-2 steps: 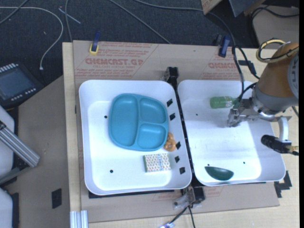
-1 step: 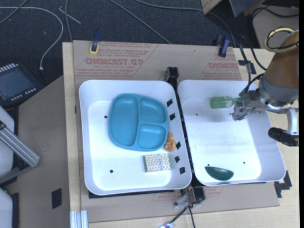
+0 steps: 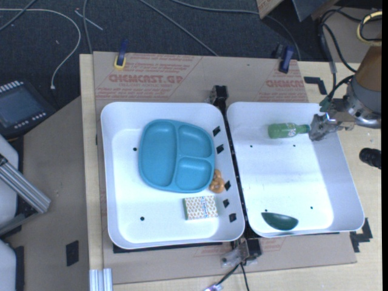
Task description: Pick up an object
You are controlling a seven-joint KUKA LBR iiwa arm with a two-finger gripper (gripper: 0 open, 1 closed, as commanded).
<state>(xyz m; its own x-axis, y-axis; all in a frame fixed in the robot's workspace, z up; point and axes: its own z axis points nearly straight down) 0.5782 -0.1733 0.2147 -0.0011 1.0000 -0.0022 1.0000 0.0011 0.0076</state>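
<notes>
Grey metal marks the pincer (image 3: 317, 128), which sits low over the upper right part of the right bin (image 3: 339, 180), at the end of the arm (image 3: 367, 93) coming in from the right. Its tips meet the right end of a green bottle (image 3: 285, 130), but whether they are spread or pressed together cannot be told, and the bottle is not clearly seen between them. That bottle lies on its side on the bin floor near the far wall, translucent green in the body with a paler band toward the end nearest the pincer. Near the front edge of the same bin rests a dark green, rounded object (image 3: 279, 221), well apart from the bottle. In the left bin (image 3: 115, 180) lies a blue divided plate (image 3: 177, 155) with three compartments; just beside its lower right rim sits a small orange-brown lump (image 3: 217, 182), and below it a small rectangular packet (image 3: 200, 207) with a fine printed pattern too small to read. Cardboard (image 3: 182, 71) covers the desk under the bins, carrying red print, partly legible as "GIGACAST", on the far side, held by blue clamps (image 3: 286, 57).
</notes>
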